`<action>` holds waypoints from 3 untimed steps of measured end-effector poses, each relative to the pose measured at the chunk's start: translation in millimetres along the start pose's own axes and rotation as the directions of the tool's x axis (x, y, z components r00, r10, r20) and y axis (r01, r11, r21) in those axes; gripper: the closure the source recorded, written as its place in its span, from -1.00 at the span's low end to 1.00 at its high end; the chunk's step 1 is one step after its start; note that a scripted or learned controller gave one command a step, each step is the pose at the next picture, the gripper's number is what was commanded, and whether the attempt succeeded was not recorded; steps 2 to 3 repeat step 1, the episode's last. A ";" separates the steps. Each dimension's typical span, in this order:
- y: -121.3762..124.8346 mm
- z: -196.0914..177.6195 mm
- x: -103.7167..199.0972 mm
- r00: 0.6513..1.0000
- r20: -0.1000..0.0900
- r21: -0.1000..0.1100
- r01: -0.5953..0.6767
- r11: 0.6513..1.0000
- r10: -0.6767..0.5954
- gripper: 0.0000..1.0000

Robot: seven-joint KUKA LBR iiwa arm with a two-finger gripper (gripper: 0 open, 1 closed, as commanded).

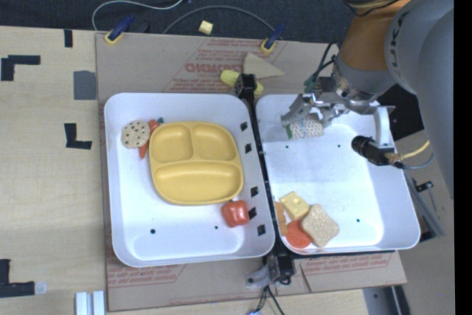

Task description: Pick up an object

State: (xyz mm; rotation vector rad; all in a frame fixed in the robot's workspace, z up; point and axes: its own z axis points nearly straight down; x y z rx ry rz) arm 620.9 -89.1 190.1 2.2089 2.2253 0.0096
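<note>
- The robot's claw [308, 116] hangs over the back left corner of the right bin [346, 173], with a small pale, speckled block [305, 130] right at its tips; the fingers look closed on the block's top edge, though the slant of the view leaves it unclear whether the block is lifted or resting on the bin floor.
- Judged from here, the hold looks shallow: a pinch on one edge could let the block twist free or drop as the arm rises.
- The block sits near the bin's back wall and the black divider [254, 158] between the bins, so a drifting claw could catch either one.
- A black fitting [366, 147] on the arm hangs just beside the claw, over the bin floor.
- At the front left corner of the right bin lies a huddle of toy food: a yellow cheese wedge [294, 204], a tan cracker [320, 225] and a red piece [297, 236], touching one another.
- The left bin [129, 232] holds a yellow divided plate [195, 162] with nothing in its compartments.
- A speckled cookie [135, 133] and an orange-red piece [150, 135] lie beside the plate's back left, and a red tomato-like piece [236, 213] at its front right.
</note>
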 end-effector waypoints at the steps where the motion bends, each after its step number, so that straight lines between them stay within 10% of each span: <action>1: -50.4 5.7 38.1 1.000 -0.001 0.013 -0.005 1.000 0.005 1.00; 3: -50.4 5.7 38.1 1.000 -0.001 0.013 -0.005 1.000 0.005 1.00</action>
